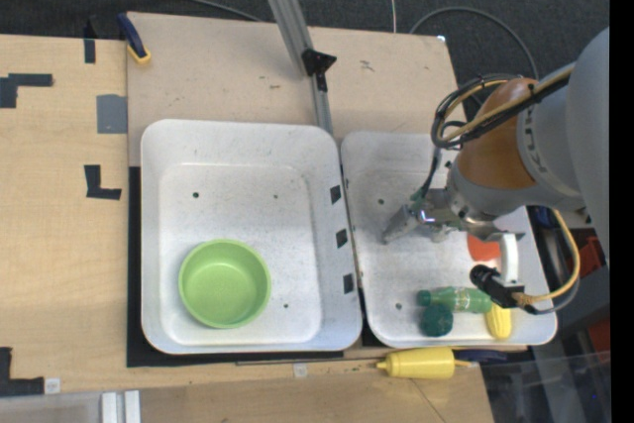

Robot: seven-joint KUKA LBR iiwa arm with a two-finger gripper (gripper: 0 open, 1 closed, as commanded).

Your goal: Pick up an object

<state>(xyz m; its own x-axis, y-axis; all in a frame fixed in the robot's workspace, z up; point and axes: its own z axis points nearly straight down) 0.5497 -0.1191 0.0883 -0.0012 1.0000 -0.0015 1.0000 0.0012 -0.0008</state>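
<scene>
My gripper (412, 225) hangs low over the middle of the right bin (381, 163), open, with nothing between its fingers. Below it, near the bin's front edge, a pale green bottle (458, 299) lies on its side. A dark green lump (435, 319) touches the bottle's front side, and a small yellow piece (499, 322) sits at the bottle's right end. All three lie clear of the gripper, towards the front right. A lime green bowl (225, 283) stands upright in the front left of the left bin (248, 139).
A yellow object (421, 364) lies on the bench just outside the right bin's front edge. A grey pole (282, 0) slants in from the top down to the gap between the bins. Cables loop behind the right bin.
</scene>
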